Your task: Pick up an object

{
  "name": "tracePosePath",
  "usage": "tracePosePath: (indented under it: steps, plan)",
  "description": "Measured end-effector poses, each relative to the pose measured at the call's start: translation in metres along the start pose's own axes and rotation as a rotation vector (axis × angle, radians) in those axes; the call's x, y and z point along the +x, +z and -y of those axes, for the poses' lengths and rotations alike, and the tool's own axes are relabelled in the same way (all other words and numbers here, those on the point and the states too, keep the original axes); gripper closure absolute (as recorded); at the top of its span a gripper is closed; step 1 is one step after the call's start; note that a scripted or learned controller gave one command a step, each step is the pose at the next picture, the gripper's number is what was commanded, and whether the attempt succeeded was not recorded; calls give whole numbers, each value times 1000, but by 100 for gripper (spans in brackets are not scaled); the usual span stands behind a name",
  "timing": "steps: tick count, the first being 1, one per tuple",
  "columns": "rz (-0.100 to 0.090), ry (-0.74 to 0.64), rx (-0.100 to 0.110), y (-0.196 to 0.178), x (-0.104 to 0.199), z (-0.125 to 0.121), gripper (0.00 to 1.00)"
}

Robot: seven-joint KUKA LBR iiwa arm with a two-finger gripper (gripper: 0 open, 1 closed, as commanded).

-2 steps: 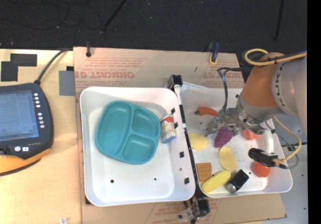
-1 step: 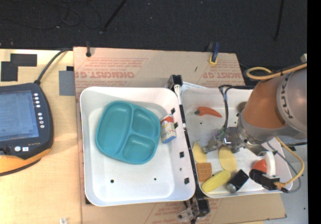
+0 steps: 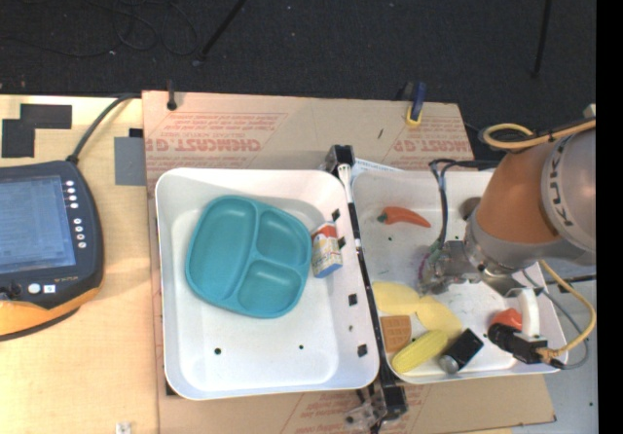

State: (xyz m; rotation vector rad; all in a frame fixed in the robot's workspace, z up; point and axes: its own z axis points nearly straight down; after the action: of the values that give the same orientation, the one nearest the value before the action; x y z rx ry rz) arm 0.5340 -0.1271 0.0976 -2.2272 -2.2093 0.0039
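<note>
Reaching in from the right, gripper [image 3: 440, 267] low over the right bin [image 3: 409, 197], fingers impossible to judge from here. Just below, a yellow banana-shaped toy [image 3: 421, 348] beside a black block [image 3: 460, 350]; an orange carrot-like piece [image 3: 405, 217] farther back. Over in the left bin [image 3: 180, 344], a teal divided plate [image 3: 247, 256] with a small bottle [image 3: 326, 252] at its edge.

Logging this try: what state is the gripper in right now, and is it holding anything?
Gripper: low in the right bin, near the yellow pieces; open or shut cannot be told, and no object is seen in its grasp.
</note>
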Motion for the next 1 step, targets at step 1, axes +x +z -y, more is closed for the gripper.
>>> tracePosePath:
  steps: [1]
  plan:
    - [0, 0, 0, 0, 0, 0, 0]
